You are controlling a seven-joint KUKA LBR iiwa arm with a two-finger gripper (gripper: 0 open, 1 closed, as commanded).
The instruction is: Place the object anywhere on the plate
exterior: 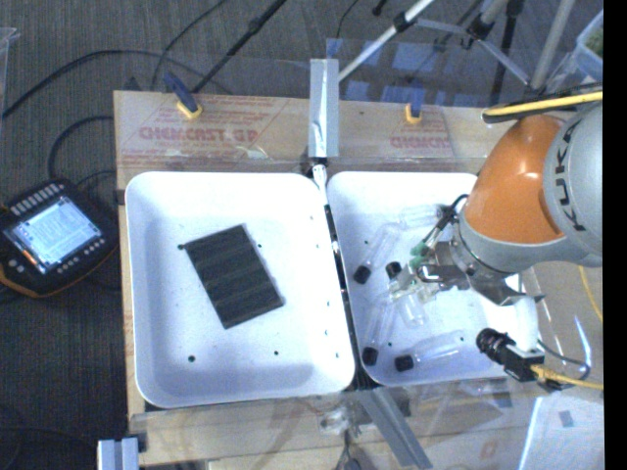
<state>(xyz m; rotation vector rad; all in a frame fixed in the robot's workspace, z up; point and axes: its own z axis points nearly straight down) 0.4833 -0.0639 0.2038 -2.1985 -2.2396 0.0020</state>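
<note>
A black ridged plate lies flat and slightly turned in the left bin. Several clear plastic objects with black caps lie scattered in the right bin; one clear tube rests near its front edge, and another clear piece lies toward the back. My gripper hangs low over the middle of the right bin, among the clear pieces, below the orange band. Whether anything is held there is hidden by the wrist and the see-through plastic.
Black caps sit at the right bin's left side and front. A raised divider separates the two bins. A teach pendant lies on the floor at left. Cables and a black connector trail at the right.
</note>
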